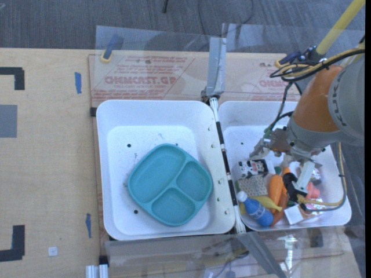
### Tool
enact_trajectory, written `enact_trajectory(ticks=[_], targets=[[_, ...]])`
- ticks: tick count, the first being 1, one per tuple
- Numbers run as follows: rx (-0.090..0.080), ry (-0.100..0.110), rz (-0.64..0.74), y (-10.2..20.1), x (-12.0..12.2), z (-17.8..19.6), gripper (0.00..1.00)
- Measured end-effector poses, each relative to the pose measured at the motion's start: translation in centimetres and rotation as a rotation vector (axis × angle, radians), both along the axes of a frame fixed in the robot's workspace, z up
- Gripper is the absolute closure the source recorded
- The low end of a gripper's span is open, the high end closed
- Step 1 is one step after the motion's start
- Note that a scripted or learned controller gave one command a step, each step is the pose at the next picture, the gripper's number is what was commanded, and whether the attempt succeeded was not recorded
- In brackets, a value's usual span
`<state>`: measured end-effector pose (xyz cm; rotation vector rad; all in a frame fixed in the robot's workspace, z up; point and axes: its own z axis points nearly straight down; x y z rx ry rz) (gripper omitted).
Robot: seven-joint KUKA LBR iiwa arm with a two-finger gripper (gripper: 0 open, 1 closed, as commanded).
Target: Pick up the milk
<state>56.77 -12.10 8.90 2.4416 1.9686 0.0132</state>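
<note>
1. Noted on the counter [46, 155]: two shallow white bins side by side, left bin [110, 126] and right bin [243, 117], touching along a shared edge.
2. Found in the left bin: one teal plate [169, 184] with three compartments, lying flat, set toward the near right part of the floor.
3. Found in the right bin: the milk [255, 167], a small carton with black-and-white print, resting on the left half of the floor about midway front to back.
4. Seen just on the near side of the milk: a tan, waffle-like piece [253, 185]; touching or merely close, cannot tell.
5. Logged nearer still, at the near left corner: a blue bottle [256, 211] with a white cap, lying down, with a banana [269, 202] and a carrot [277, 190] packed against it on the right.
6. Also noted at the far right of that pile: a pink item [313, 190], partly hidden, kind not determinable.
7. Observed reaching in from the right: the arm [348, 97], its orange band [316, 106] above the right bin, with black and yellow cables looped about the wrist.
8. Positioned low over the clutter, just right of the milk: the claw [288, 162]. Released or clenched: cannot tell.
9. Recorded on the bare counter, well left of the bins: a blue tape strip [77, 83] and black corner marks [14, 77].
</note>
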Motion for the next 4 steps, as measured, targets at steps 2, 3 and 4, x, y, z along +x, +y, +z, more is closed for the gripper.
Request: enact_trajectory(ticks=[2, 3, 4], targets=[[-0.001, 0.011, -0.116, 2.8, 1.1, 1.6, 0.00], [-0.002, 0.011, -0.117, 2.6, 1.1, 2.5, 1.00], [0.000, 0.012, -0.510, 3.2, -1.3, 9.5, 1.00]])
